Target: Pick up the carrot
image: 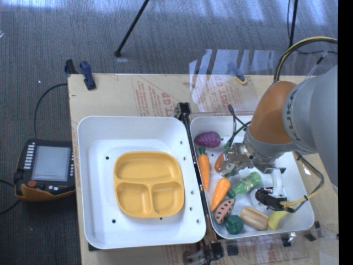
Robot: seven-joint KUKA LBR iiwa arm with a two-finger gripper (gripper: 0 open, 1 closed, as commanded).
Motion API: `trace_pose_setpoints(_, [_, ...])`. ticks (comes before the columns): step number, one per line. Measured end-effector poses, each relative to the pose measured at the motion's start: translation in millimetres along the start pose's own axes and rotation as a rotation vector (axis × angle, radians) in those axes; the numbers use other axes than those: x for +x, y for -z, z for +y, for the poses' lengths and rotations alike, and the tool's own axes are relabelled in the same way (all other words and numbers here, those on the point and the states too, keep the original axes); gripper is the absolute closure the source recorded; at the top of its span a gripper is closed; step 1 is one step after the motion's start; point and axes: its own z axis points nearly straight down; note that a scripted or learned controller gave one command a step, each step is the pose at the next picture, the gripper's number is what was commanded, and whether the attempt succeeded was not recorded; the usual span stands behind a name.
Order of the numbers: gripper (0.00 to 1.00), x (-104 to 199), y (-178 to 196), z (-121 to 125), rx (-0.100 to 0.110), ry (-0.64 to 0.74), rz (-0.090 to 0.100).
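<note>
Inside right bin (pixel 306 200), 2 carrots (pixel 204 169) among toy foods.

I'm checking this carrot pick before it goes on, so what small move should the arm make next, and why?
Probably a short shift toward the left wall of the right bin. The gripper hovers beside a carrot rather than over one, and another carrot lies along that wall. Centring above one carrot should come before any descent.

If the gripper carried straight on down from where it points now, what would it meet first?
Probably the shorter orange toy carrot lying just below the gripper in the right white bin, though depth is unclear; the green toy vegetable beside it could be touched instead.
</note>
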Motion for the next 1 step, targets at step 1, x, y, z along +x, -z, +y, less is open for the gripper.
trace_pose_setpoints(1, [1.0, 52.6, 93.6, -37.3, -0.014, -0.139, -0.002])
